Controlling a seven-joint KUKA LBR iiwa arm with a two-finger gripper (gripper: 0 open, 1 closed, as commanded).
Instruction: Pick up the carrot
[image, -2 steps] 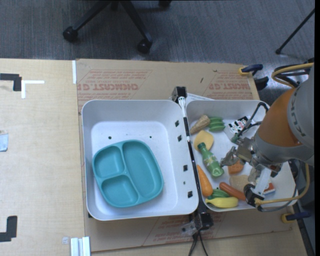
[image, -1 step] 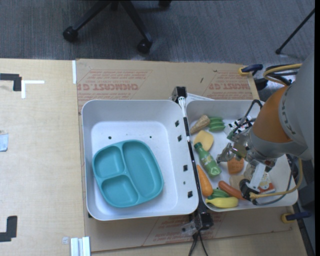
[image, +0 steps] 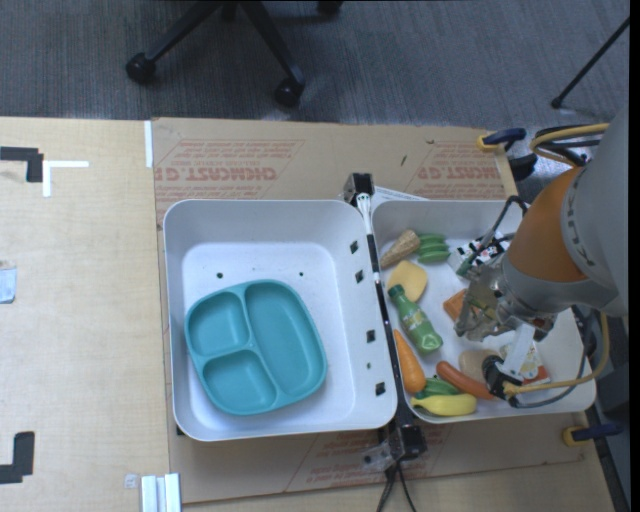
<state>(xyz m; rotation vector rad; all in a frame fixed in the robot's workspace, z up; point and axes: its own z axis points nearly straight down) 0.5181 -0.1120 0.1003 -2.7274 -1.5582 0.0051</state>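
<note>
The carrot (image: 408, 364) is a long orange toy lying along the left wall of the right bin (image: 570, 400), pointing toward the near edge. My gripper (image: 480, 318) hangs low over the middle of that bin, to the right of the carrot and a little farther back. A small orange piece (image: 455, 303) lies right against the gripper's left side. A green bottle (image: 415, 320) lies between the gripper and the carrot. The wrist and its cables hide what sits beneath the gripper.
The right bin also holds a red sausage (image: 463, 378), a yellow banana (image: 448, 404), a yellow lump (image: 407, 280), a tan piece (image: 400, 248) and a green pepper (image: 432, 247). A teal divided plate (image: 256, 346) lies in the left bin (image: 200, 230).
</note>
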